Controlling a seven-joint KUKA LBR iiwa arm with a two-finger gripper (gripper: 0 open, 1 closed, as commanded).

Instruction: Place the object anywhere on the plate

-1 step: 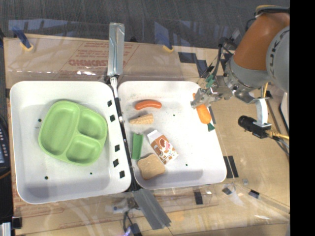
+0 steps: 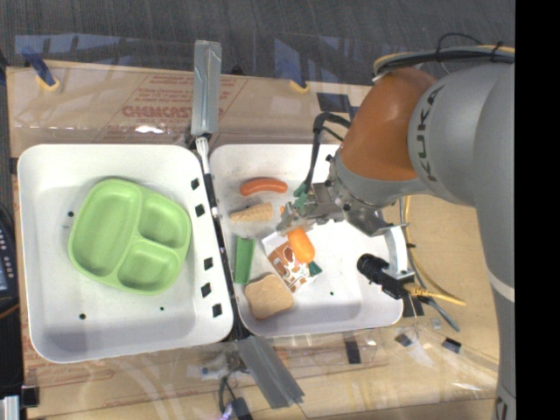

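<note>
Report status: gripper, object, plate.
Gripper low in right bin, over orange toy on the snack packet; grasp unconfirmed. Green divided plate in left bin. Bin divider between them.

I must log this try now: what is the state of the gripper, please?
Gripper: above the right bin, right over the orange object; open or shut cannot be told.

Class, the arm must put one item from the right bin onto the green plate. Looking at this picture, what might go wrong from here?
1. The gripper sits low among crowded items: the small orange piece, the printed packet and the corn-like yellow piece lie close together, so it may nudge or catch the wrong one.
2. The green three-compartment plate lies in the other bin, beyond the raised divider; a loosely gripped item might drop there.
</note>
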